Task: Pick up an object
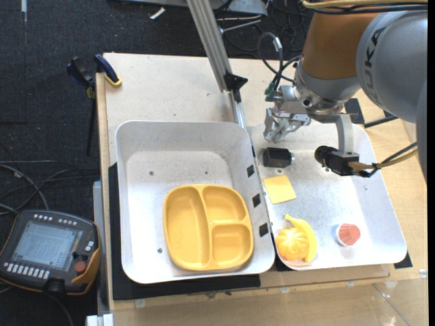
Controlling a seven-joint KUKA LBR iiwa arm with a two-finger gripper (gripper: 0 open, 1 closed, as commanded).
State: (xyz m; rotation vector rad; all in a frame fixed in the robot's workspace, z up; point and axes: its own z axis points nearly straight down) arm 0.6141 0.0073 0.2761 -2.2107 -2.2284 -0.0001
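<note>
My gripper (277, 133) hangs over the far left part of the right bin (380, 209). Just in front of it, apart from it, a small black block (276, 157) lies on the bin floor. A flat yellow square (279, 189) rests nearer the front, beside the bin's left wall. At the front edge sits a yellow and orange fruit-shaped toy (297, 240), and to its right a small red and white cup-like piece (349, 234). Nothing shows in the gripper's grasp.
The left bin (136, 155) holds a yellow divided plate (207, 226). A slanted metal pole (211, 32) rises between the bins at the back. A teach pendant (44, 250) lies on the floor at left.
</note>
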